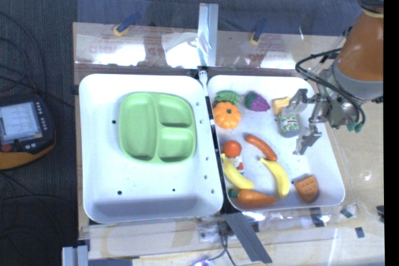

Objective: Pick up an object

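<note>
Far left of the claw (303, 119), the left bin (100, 184) holds a smooth green tray (156, 126) with bare white floor all around it. In the right bin (330, 177), toy food crowds the wall left of the claw: pumpkin (227, 115), tomato (231, 148), bananas (237, 176), carrot (254, 198). A sausage (260, 146) lies nearer. The claw, reaching in from the right and tilted, stands spread, fingers either side of a small can (288, 124) without visibly clamping it. Open floor lies below.
</note>
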